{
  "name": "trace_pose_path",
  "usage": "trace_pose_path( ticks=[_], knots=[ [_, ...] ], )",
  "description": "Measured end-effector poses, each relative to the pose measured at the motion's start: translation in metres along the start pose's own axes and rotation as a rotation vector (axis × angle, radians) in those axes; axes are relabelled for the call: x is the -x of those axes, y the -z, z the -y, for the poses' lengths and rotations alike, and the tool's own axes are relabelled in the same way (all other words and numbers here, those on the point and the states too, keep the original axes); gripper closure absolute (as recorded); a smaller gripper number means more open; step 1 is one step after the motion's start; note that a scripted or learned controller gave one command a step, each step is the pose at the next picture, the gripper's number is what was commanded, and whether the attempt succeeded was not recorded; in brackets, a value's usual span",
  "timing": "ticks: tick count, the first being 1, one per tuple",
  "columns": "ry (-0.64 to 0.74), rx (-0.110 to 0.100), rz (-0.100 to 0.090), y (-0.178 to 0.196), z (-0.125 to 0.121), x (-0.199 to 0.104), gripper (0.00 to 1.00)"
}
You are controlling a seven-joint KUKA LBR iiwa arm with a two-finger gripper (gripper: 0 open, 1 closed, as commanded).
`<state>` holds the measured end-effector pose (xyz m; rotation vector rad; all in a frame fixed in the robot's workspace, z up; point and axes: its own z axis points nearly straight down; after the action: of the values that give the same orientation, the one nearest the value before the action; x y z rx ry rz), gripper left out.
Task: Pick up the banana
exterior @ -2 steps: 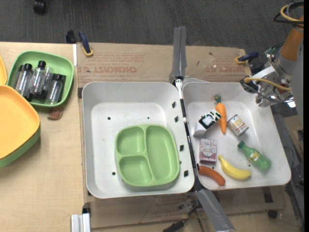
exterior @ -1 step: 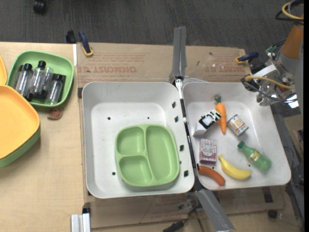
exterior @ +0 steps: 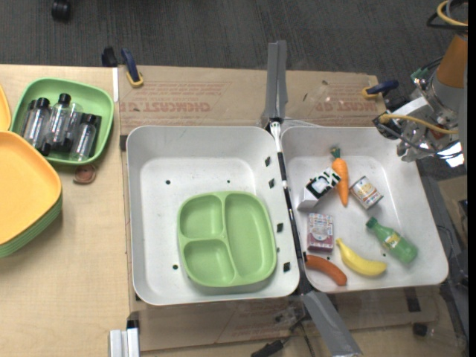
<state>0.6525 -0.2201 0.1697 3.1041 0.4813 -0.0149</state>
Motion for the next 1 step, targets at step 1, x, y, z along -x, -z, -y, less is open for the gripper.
trace_pose_path(
  ticks=[1],
  knots=[
    [0.004,0.0,0.003,0.0083,0.0008,-0.0002,1.0]
  ],
)
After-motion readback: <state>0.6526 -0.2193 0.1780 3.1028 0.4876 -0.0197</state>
